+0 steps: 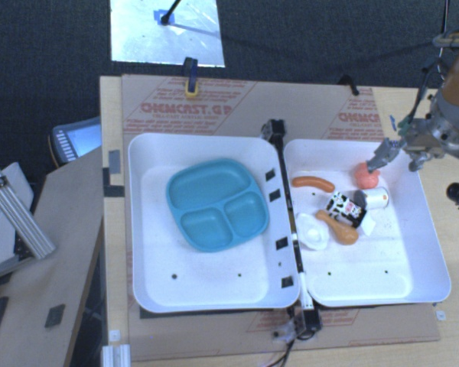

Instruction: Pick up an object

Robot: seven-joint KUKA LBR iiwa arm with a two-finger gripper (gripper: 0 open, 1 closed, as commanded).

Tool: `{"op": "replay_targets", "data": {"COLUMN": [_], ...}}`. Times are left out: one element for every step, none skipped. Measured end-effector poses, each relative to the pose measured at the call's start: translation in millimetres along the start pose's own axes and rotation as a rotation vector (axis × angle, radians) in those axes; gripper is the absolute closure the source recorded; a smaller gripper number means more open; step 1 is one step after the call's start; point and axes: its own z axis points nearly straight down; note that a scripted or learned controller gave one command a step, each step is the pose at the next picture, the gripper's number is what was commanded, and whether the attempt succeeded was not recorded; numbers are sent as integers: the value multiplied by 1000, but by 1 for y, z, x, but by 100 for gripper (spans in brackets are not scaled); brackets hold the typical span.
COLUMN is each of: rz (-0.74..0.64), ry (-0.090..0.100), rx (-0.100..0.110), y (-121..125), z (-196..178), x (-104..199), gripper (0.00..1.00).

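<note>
Two white bins sit side by side on the bench. The left bin point(149, 281) holds a blue tray point(216, 213) with three compartments, lying flat near the middle.

The right bin point(413, 277) holds a small cluster of things toward its upper middle: a sausage point(313, 182) lying nearly level, a pink ball point(367, 177) to its right, a white cylinder point(375, 199) just below the ball, a black-and-white block point(345, 208) beside the cylinder, a brown drumstick point(339, 228) slanting below the block, and a white egg-like piece point(314, 235) touching the drumstick's left end.

The arm comes in from the right — the gripper point(398, 153) hangs over the upper right part of the right bin, just above and right of the ball. One finger point(382, 156) slants down toward the ball; its tip lies close to the ball's upper edge. The other finger sits apart from it to the right, so the jaws stand apart, with nothing between them.
</note>
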Motion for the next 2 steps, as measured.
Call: {"op": "replay_targets", "data": {"rz": [-3,0], "ry": [-2,-1], "rx": [-11,-7], "y": [2,3], "z": [-7,56], "x": [0,-2], "gripper": [0,0]}}
